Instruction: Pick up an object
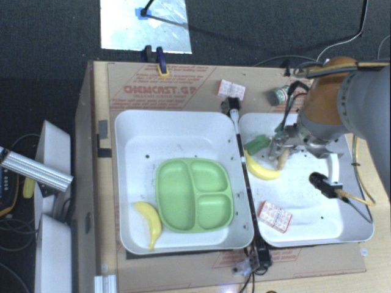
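Yellow banana (263, 170) lies in the right bin (305, 224), near its left wall, long axis running roughly 10-to-4 o'clock with a slight curve. Gripper (282, 153) sits just beside it, at about 1 o'clock from the banana's middle, low over the bin floor; so the banana is at about 7 o'clock from the gripper. One arm only, reaching in from 3 o'clock. A green object (257, 143) lies at about 10 o'clock from the gripper, close by, kind unclear. A red-and-white packet (274, 216) rests near the bin's front edge, at 6 o'clock, well apart from the gripper. Whether the gripper is spread or closed: cannot tell, too small and blurred. Nothing visibly held. Judgement: the banana looks the nearest target; a short shift toward 7 o'clock would centre on it.
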Available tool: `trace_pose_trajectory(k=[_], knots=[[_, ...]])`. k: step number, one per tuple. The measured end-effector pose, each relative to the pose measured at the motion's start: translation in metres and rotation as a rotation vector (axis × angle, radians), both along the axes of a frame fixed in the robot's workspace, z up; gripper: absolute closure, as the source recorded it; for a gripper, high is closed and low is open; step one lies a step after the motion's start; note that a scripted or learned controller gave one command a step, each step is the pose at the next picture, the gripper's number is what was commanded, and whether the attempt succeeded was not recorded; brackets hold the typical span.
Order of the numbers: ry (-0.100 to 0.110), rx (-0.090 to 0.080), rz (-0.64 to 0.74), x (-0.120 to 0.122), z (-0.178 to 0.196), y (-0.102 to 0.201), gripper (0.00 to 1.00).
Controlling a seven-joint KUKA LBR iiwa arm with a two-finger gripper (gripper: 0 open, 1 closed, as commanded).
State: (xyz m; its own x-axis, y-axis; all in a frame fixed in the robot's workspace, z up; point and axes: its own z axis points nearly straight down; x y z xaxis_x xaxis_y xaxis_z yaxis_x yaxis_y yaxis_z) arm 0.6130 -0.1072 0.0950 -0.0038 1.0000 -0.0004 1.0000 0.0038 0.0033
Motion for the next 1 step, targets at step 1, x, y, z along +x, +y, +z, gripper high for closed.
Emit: trace_pose_trajectory(k=[1], knots=[[-0.002,0.0,0.001,-0.0003,0.1125,0.0383,1.0]])
